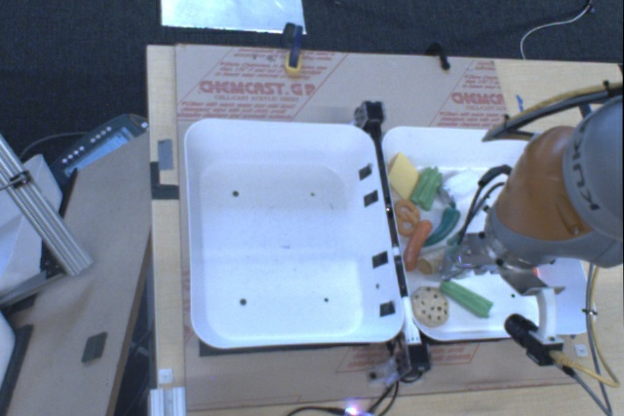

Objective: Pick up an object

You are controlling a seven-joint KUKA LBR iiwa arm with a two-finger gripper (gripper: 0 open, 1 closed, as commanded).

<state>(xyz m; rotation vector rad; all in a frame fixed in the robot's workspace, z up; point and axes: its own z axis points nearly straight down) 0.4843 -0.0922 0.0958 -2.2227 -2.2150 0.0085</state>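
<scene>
At the frame's right, the grey arm's gripper [470, 253] hangs low over the right white bin [507, 331] among plastic toy foods [429, 185]; its grip cannot be told, and nothing looks lifted yet.

My single fixed camera sits above bench, looking down at slant; both shallow white plastic bins [283, 136] in frame, grey orange-banded arm [556, 195] enters from right.

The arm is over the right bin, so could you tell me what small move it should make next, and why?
Probably lower straight down: the hand hangs above the green stick and orange piece in the right bin, nothing seen held.
</scene>
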